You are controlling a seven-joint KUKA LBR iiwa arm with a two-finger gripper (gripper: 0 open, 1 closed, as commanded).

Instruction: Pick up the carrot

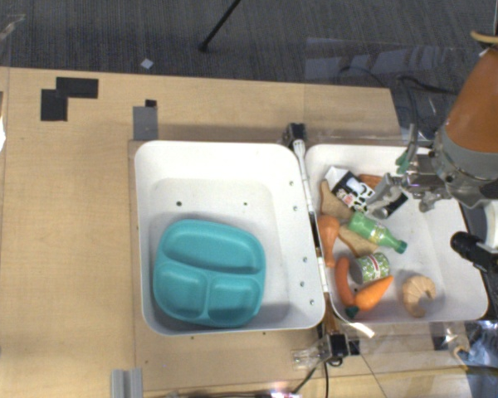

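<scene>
L bin (149,172) held a teal tray (207,272); R bin (473,305) the carrot (375,292), bottle (375,231), can (371,265). Gripper (396,196) above bottle, couldn't tell if open.

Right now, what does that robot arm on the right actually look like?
The arm is grey, with a broad rounded orange band above the wrist. It ends in a small metallic claw of grey and silver parts, with a few green spots on it. A black part sticks out below the arm.
</scene>
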